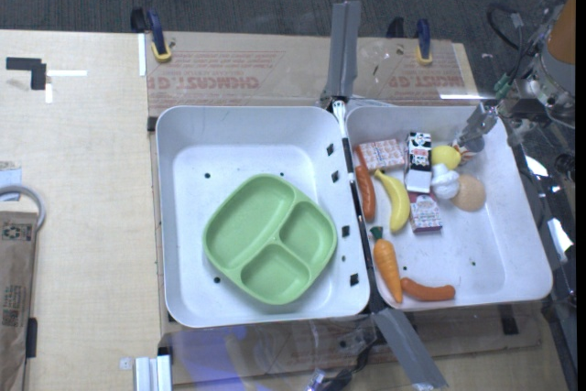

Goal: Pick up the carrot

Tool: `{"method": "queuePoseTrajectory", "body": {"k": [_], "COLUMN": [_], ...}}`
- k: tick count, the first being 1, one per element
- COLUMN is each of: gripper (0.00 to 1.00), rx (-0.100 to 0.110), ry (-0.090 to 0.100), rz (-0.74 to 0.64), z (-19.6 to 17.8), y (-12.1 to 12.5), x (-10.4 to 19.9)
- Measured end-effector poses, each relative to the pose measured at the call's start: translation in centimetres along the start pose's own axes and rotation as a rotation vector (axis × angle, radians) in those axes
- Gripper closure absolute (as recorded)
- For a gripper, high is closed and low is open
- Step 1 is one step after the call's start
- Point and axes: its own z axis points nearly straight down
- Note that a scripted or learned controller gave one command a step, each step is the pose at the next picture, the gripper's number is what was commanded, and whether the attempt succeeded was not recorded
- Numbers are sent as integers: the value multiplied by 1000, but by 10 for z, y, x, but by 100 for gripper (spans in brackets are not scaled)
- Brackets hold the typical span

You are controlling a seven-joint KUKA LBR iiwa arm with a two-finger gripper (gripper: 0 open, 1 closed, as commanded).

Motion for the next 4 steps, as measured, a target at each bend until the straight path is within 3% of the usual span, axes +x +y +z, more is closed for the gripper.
{"method": "queuePoseTrajectory", "body": {"k": [1,2,3,4], "gripper": [0,0,0,0], "rx": [0,-2,-13,0], "ry": [1,-1,-3,-1], "rz": [-263,-116,-107,-301], "z": [93,46,138,47], "y": [-33,-23,-34,-101], "x": [54,126,85,157]}}
